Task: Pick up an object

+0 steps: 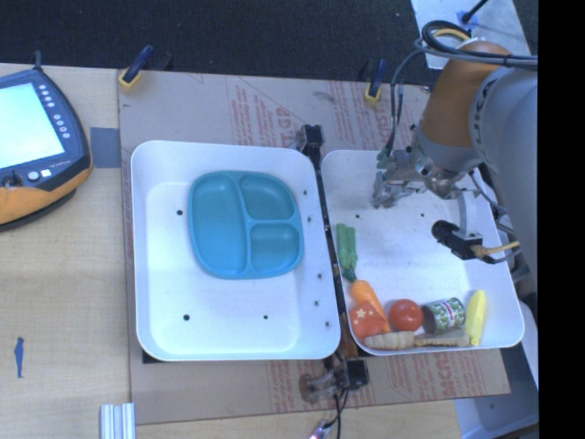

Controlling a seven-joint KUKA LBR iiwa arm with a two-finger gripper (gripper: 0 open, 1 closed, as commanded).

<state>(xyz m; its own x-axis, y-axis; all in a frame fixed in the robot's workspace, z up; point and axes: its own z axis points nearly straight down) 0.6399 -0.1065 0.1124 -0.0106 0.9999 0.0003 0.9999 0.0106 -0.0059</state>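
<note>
Jaws [395, 190] hang over the far, bare part of the right-hand bin [416, 231], and whether they stand open or closed I cannot tell from this slanted look down; nothing shows between them.

Largest of what lies about is the blue divided plate [245, 224], off in the left-hand bin [155, 273], well apart from the jaws and across the wall between the two bins. Every smaller candidate sits in the jaws' own bin, crowded along its near edge, so the pickable things lie toward the camera from the jaws, with a stretch of bare white floor between.

In falling size:
- green bean-like piece [346, 251], nearest the jaws, toward the dividing wall, its long axis running away from the camera
- yellow banana-like piece [475, 316], at the near outer corner, long axis likewise near-to-far
- small can [445, 315] lying on its side, just beside it
- orange carrot [366, 307], slanted
- red tomato [406, 315], between carrot and can

My judgement: the green piece asks the shortest travel, a move nearward and toward the dividing wall.
</note>
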